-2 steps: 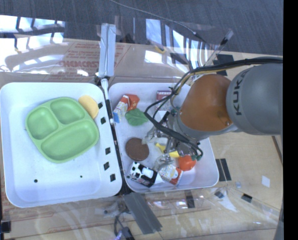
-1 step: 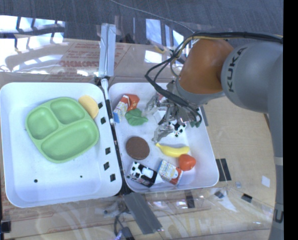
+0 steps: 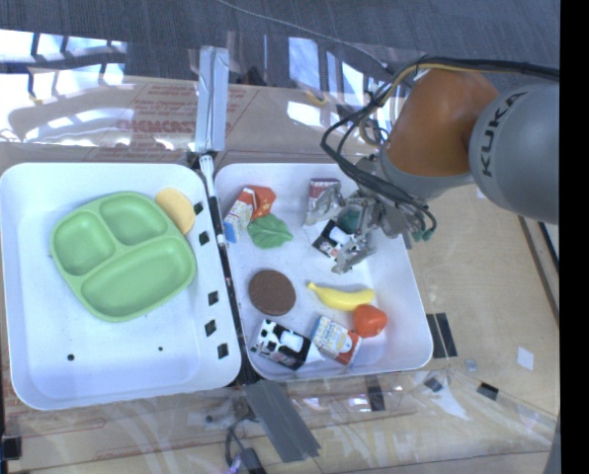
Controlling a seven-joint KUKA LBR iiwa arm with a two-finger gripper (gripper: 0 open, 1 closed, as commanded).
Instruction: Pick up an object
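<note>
My gripper hangs low over the right bin, near its right-centre, just above a yellow banana. A small black-and-white packet lies right beside the fingers on their left. Other pickable things in this bin: a green leaf toy, a red-and-white carton, a silver pouch, a brown round cookie, a black-and-white cow-pattern box, a small carton and a red pepper.
The left bin holds a green divided plate with a yellow lump at its upper right corner. A grey divider separates the bins. Cables loop from the orange wrist band.
</note>
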